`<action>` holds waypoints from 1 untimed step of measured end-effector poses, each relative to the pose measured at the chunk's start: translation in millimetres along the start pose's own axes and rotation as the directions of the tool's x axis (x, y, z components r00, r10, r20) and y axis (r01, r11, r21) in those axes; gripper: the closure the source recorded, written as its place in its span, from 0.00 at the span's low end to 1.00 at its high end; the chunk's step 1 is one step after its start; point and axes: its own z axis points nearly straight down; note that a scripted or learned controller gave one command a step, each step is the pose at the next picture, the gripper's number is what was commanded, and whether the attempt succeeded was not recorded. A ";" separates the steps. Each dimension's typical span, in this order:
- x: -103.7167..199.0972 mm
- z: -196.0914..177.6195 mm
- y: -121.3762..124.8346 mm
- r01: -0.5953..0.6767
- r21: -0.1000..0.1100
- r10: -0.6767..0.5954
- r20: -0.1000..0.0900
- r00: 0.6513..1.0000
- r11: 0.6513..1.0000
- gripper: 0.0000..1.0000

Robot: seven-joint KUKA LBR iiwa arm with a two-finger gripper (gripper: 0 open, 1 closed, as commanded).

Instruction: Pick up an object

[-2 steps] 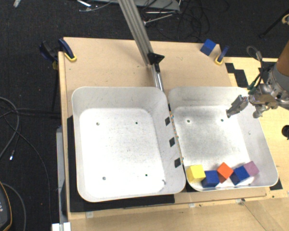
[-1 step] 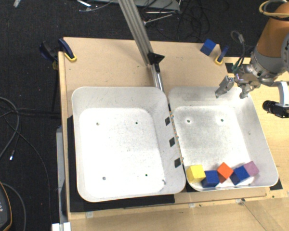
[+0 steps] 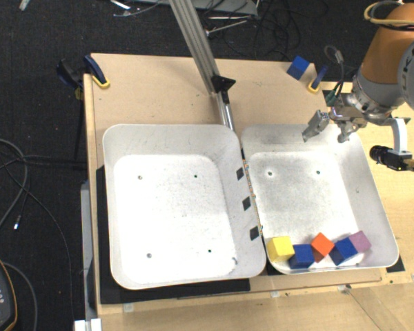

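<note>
two bins [image 3: 124, 143], six blocks [image 3: 281, 247]

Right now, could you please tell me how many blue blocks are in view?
3: two in the right bin's near corner, one beside the yellow block, another beside the purple block; a third on the bench's far edge.

Both bins [image 3: 172, 150] are white with grey speckling. The blocks are yellow [image 3: 281, 247], two blue [image 3: 302, 256], orange [image 3: 322, 245] and pale purple [image 3: 360, 241]. The arm [image 3: 390, 54] is grey with an orange band.
</note>
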 end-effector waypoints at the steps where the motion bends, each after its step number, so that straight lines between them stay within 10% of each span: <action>1: 53.5 31.0 -18.3 0.003 0.005 -0.003 -0.003 1.000 1.000 0.00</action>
